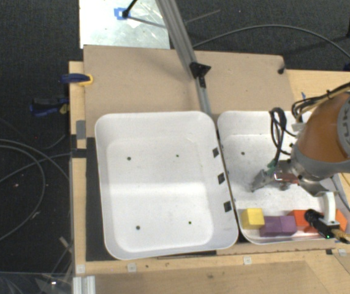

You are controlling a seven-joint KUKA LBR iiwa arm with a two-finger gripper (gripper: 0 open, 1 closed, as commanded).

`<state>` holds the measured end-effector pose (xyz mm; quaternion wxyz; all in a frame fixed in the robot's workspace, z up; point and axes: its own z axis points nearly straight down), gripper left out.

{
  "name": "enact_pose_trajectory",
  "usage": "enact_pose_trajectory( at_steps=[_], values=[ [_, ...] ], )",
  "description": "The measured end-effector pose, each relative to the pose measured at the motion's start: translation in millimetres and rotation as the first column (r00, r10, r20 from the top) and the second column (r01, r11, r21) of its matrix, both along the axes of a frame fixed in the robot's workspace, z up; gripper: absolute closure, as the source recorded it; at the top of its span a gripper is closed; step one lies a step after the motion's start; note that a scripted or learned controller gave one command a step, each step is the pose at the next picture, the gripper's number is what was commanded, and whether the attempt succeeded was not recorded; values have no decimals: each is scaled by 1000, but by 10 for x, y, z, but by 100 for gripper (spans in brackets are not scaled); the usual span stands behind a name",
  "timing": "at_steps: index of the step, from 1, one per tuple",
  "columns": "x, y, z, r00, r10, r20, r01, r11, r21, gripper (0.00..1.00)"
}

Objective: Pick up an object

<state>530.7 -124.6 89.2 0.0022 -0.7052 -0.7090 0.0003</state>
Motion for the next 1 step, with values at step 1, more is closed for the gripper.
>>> enact_pose_trajectory(
  at_steps=[1],
  values=[
    [-266, 280, 5, 1000, -1, 1, 1, 1000, -1, 0]
  ],
)
